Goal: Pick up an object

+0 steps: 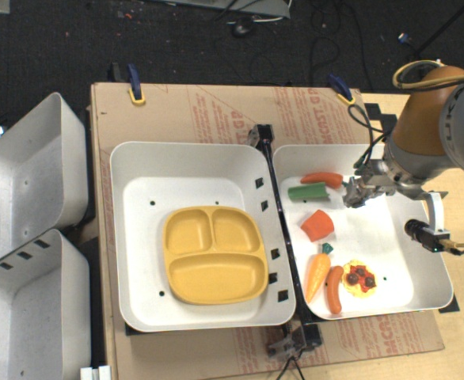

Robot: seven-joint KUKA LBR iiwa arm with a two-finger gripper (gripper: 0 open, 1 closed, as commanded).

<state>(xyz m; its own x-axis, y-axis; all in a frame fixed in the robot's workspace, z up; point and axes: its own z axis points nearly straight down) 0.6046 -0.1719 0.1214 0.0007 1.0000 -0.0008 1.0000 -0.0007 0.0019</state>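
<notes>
Sausage (335, 290): you see it at the near edge of the right bin (430, 287), lying beside the carrot.
Carrot (317, 272): it lies just left of the sausage, its green end pointing far.
Small pizza (360, 278): a yellow disc with dark red bits, just right of the sausage.
Yellow tray (214, 254): it has three compartments and sits in the middle of the left bin (137, 212).
Red wedge (318, 225): in the right bin, farther than the carrot and apart from it.
Green piece (307, 191): a long green thing, farther still, close to the wall between the two bins.
Red pepper (322, 179): it lies just behind the green piece, almost touching it.
Gripper (359, 191): you find it low in the far part of the right bin, just right of the red pepper and the green piece. You cannot tell how far it is open, and nothing is seen in its hold.
Arm (430, 129): it comes in from the right, over the far right corner of the right bin.
</notes>
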